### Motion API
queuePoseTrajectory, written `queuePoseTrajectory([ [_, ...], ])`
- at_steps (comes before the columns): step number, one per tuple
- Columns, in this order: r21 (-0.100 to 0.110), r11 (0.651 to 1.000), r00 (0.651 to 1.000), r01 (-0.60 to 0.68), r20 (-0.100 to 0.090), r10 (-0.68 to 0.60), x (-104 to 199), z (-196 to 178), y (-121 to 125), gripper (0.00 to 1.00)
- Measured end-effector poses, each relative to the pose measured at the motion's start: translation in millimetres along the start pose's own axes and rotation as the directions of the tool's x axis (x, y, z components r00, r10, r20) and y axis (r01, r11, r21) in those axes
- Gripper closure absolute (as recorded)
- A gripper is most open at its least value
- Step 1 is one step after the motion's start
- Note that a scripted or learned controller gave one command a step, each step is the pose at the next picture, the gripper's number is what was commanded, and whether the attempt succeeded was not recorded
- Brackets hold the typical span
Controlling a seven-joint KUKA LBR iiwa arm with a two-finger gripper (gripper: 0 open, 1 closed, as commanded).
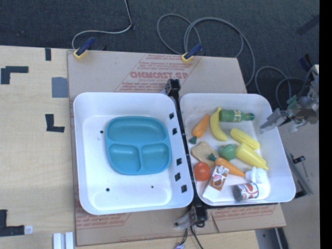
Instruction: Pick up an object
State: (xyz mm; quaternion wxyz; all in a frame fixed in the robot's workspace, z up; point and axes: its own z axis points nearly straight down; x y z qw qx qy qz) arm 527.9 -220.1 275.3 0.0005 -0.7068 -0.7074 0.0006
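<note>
Off to the claw's left, across the near wall of the right-hand bin (277,139), lies everything you might pick. Your claw (282,116) sits at that bin's outer edge, just beyond the rim, and you cannot tell from here whether it is open or closed; nothing shows in it. The nearest candidate is the corn cob (244,138), a little left of the claw and lower in the view, with its long axis slanting away from the claw, down and toward the bin's front. The green bottle (234,116) lies about level with the claw and farther left, long axis pointing nearly straight at it. In my judgement you should reach left and down for the cob, turning to close across its short side.
</note>
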Motion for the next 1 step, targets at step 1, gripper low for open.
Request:
queuePoseTrajectory([
  [1,0.001,1.0,1.0,0.001,-0.001,-0.001,45.0,178.1,48.9,0.0],
])
